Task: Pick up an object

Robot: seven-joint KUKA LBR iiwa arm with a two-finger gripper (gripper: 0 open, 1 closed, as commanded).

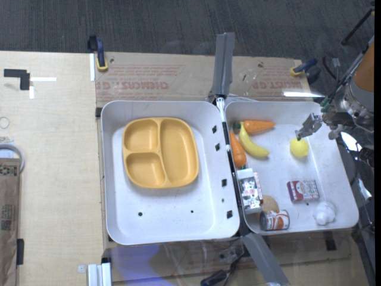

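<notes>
While reaching from right, hand (312, 126) hovers above lemon (299, 148)

Robotics lab or test cell, not a home. Plywood bench (47, 177) carries two shallow white bins (113, 177) side by side, clamped at the back with blue-and-yellow clamps (98, 55). Printed cardboard sheet (161, 76) lies flat under the bins. Black tape marker (18, 76) stuck to the benchtop. Dark carpet floor (178, 11) behind. Grey industrial arm (357, 100) with cables enters at right. Bin contents are toy food props, e.g. plastic banana (253, 145), divided yellow plate (161, 152).
</notes>
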